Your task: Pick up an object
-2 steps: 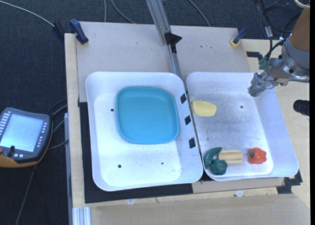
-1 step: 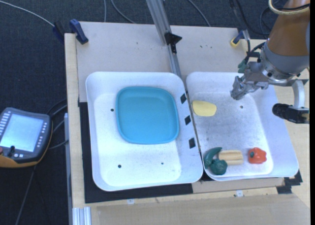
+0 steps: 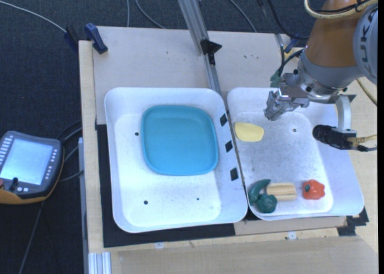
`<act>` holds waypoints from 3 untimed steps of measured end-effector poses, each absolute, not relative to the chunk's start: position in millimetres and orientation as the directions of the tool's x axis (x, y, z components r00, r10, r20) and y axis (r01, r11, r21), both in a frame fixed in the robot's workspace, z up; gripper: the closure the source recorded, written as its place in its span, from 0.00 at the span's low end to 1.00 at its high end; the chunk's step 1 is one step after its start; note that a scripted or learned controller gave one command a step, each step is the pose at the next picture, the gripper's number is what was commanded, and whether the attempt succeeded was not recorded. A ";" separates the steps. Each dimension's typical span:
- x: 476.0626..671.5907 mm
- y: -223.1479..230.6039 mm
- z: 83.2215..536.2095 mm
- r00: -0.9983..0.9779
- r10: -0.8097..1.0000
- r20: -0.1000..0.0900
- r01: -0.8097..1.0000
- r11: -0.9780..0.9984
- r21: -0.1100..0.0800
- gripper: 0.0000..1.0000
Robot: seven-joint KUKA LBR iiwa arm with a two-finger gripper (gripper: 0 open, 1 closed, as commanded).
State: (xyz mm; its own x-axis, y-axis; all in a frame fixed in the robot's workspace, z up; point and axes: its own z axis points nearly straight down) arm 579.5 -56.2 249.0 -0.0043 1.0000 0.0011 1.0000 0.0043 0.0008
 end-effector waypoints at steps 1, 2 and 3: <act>574.3 -4.5 253.6 -0.005 1.000 0.002 1.000 0.005 0.000 1.00; 586.7 45.2 252.7 -0.004 1.000 0.001 1.000 0.004 0.000 1.00; 589.4 97.7 256.6 -0.004 1.000 0.001 1.000 0.004 0.000 1.00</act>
